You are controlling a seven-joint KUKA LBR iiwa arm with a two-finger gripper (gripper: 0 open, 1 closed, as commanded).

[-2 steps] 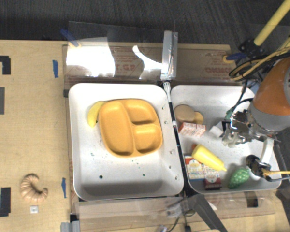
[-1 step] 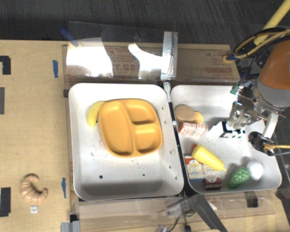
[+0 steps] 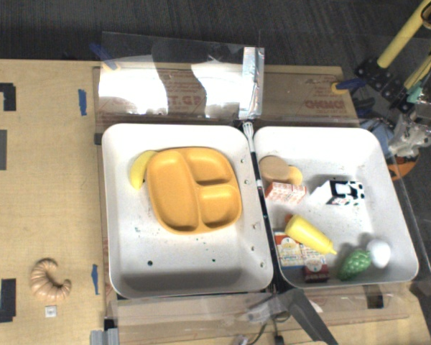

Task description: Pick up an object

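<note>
The right bin [image 3: 388,192] holds several small objects: a tan round piece [image 3: 274,167], a red and white box [image 3: 285,191], a black and white patterned item [image 3: 343,191], a yellow cone [image 3: 309,234], a printed carton [image 3: 300,254], a green bumpy item [image 3: 354,263] and a white ball [image 3: 378,252]. In the left bin [image 3: 122,214] lie an orange divided tray [image 3: 194,189] and a yellow banana-like piece [image 3: 138,168]. My gripper [image 3: 411,124] hangs at the right edge of the view, outside and beyond the right bin's far corner, with nothing seen in it.
A croissant-shaped toy [image 3: 50,279] lies on the bench left of the bins. A clear plastic sheet [image 3: 179,77] stands behind the left bin. Yellow-handled gear [image 3: 409,27] sits at the top right.
</note>
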